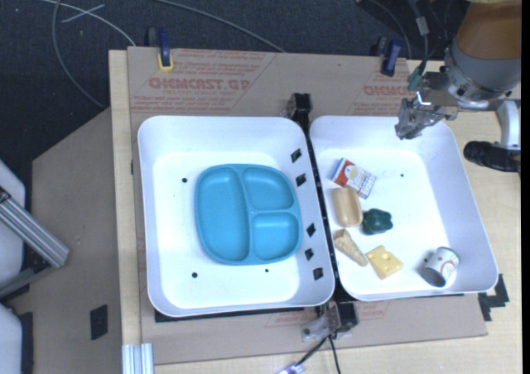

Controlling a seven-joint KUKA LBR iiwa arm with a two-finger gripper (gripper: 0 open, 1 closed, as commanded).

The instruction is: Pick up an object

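Gripper [411, 126] above right bin's [464, 198] far rim, grip state unclear, poised to descend toward cup [438, 266].

A blue divided plate [247, 213] lies in a white bin [157, 198]; nearby, a yellow cheese wedge [384, 261].

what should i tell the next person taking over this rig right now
Gripper: above the far edge of the right bin, nothing seen between its fingers; open or shut cannot be told from this view.
Right bin contents: small red and white box, tan bread-like piece, dark green item, tan wedge, yellow cheese piece, white cup on its side near the front right corner.
Left bin: a blue divided plate.
Done: nothing picked yet.
Left: bring the gripper down on one object, grasp it and lift it.
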